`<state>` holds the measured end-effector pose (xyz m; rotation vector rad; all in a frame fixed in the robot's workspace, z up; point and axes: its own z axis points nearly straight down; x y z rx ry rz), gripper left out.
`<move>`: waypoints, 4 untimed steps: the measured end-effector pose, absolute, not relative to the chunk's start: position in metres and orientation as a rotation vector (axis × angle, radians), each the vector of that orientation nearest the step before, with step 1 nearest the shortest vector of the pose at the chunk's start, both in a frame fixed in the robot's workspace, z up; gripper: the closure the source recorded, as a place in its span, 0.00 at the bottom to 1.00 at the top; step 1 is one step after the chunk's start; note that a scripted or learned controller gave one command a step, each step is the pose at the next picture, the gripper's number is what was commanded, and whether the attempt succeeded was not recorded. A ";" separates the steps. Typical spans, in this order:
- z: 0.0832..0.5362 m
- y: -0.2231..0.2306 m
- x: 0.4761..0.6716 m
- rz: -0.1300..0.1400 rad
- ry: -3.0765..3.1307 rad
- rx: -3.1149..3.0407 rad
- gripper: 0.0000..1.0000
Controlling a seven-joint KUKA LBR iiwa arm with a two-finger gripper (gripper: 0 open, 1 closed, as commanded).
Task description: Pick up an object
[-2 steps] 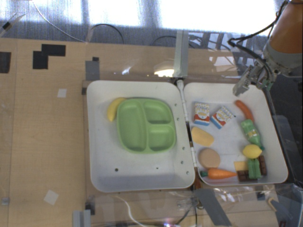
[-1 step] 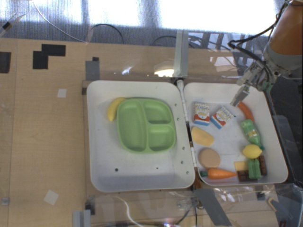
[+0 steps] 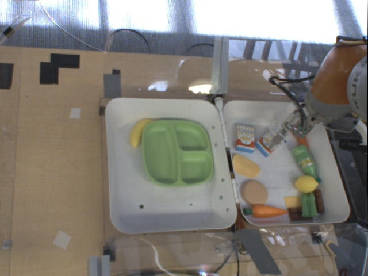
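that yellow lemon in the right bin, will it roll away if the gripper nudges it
Probably somewhat: the lemon is rounded and looks smooth, so a side nudge would likely roll or spin it. It may not go far, since the green bottle and the bin wall lie close by. Its curved, smooth skin might also slip between two fingers.

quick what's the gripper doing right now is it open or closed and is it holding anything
Gripper: low in the right bin, over a small blue and white carton; open or closed cannot be told, and no grasp is visible.
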<state>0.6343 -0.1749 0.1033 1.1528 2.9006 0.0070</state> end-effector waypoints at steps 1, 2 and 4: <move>0.100 -0.204 0.622 0.014 2.872 1.199 0.00; 0.099 -0.193 0.627 0.003 2.878 1.186 0.00; 0.099 -0.204 0.584 0.017 2.783 1.386 0.00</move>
